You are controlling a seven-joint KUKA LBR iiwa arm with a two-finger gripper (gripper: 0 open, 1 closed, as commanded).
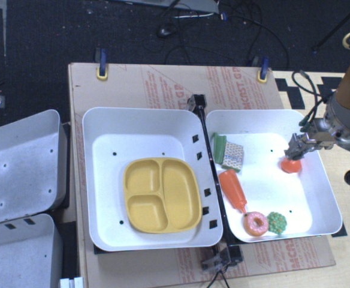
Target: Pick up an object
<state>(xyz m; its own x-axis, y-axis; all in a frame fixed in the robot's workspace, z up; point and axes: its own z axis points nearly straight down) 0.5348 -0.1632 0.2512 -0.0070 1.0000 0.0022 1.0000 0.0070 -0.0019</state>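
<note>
My gripper (pixel 297 148) hangs over the right part of the right bin (pixel 319 185), reaching in from the right. Directly beneath its tip lies a small red round object (pixel 291 166), touching or nearly touching it. On the bin's left side a green cylinder (pixel 219 149) rests against a patterned pouch (pixel 234 155). An orange carrot-like piece (pixel 233 189) lies below them. A pink donut (pixel 256 223) and a green broccoli piece (pixel 277 222) sit at the front.
The left bin (pixel 103 161) holds a yellow divided plate (pixel 162 194). A black divider (pixel 208 161) runs between the bins. Two white trays (pixel 19 161) lie off the bench's left. Clamps (pixel 102 65) grip the board's far edge.
</note>
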